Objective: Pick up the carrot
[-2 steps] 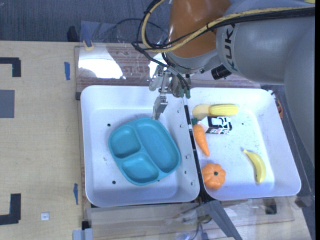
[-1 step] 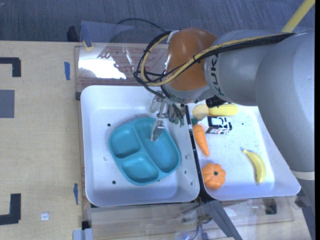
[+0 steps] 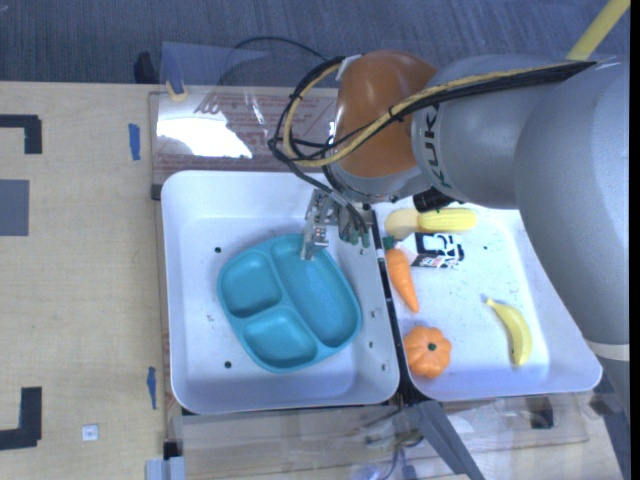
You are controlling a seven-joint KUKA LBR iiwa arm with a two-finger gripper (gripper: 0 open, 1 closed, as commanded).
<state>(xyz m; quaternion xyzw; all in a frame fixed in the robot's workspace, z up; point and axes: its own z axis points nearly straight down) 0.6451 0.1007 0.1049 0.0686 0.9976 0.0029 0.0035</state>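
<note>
The arm (image 3: pixel 500 128) reaches over the left bin (image 3: pixel 190 268). Its gripper (image 3: pixel 328 226) hangs above the blue divided plate (image 3: pixel 288 303), holding nothing; its opening cannot be told. The carrot (image 3: pixel 402 277) lies in the right bin (image 3: pixel 560 338).

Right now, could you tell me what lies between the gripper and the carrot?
In the camera view, the dividing rims where the two bins meet run between the gripper and the carrot; nothing else lies there.

Bright even overhead light, strong white glare on the clear sheet (image 3: pixel 205 138), soft shadows, slightly soft focus
</note>
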